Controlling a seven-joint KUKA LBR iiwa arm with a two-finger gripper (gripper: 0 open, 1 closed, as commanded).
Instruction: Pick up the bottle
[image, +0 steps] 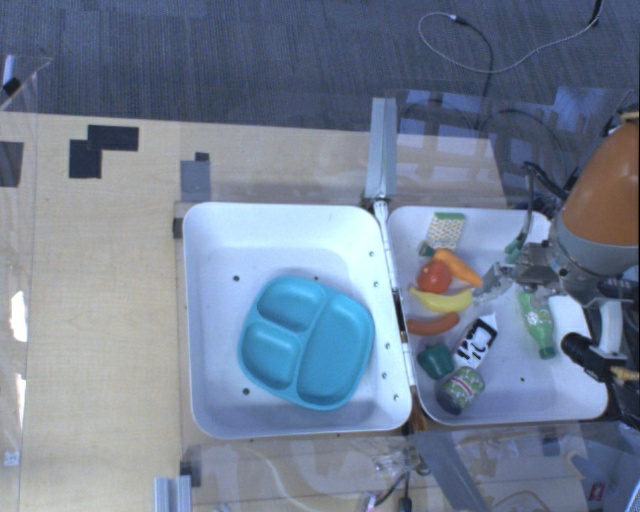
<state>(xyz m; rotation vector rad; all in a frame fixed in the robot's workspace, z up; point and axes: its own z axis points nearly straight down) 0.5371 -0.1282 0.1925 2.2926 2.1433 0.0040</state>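
The bottle is small, green and clear with a white label. It lies on its side near the right wall of the right bin, its cap pointing toward the front. My gripper hangs over the right bin just behind and left of the bottle. It sits between the bottle and the banana, under the arm's orange band. Nothing shows in its grasp.
The right bin also holds a carrot, a tomato, a sausage, a snack box, a black-and-white carton, a dark green piece and a can. A blue divided plate lies in the left bin.
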